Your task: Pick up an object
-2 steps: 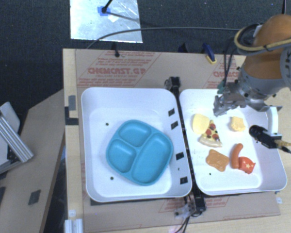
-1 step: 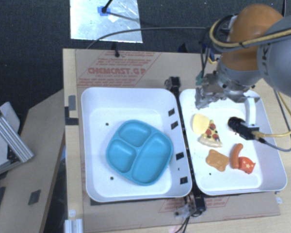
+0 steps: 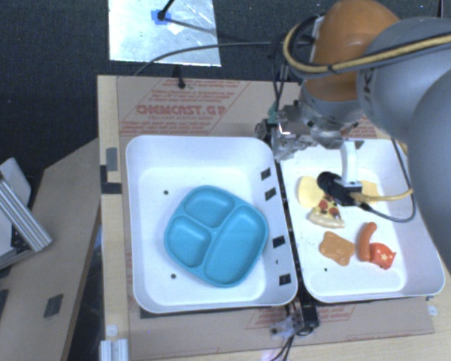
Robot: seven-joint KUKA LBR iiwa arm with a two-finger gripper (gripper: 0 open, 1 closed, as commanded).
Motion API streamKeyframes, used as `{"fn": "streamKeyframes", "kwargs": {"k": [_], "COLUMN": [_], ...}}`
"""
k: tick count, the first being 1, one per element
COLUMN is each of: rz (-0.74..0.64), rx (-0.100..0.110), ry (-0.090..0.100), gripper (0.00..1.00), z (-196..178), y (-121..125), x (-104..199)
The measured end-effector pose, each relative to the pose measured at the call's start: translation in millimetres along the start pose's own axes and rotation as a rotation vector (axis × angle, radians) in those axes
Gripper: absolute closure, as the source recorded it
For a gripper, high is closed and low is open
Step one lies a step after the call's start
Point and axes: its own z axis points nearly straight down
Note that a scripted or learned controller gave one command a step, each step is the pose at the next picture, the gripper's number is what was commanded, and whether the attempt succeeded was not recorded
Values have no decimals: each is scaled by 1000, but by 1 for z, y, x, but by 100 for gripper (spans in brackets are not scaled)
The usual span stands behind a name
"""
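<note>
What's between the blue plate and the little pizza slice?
Only the two bins' side walls, standing side by side, as the camera view shows. No toy lies there.

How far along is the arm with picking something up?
Nothing looks done: the pizza slice, brown piece, sausage and red piece all lie in the right bin. In hand: the gripper hangs over that bin's far inner corner. Left: the grasp and lift.

A blue divided plate (image 3: 216, 235) blocks most of the left bin (image 3: 158, 171); toy food pieces (image 3: 337, 248) crowd the middle of the right bin (image 3: 361, 283).
</note>
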Motion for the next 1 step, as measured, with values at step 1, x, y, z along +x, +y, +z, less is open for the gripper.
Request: {"fn": "streamKeyframes", "kwargs": {"k": [1], "rz": [1], "rx": [-1], "ry": [0], "gripper": [100], "z": [3], "y": [21], "x": [48]}}
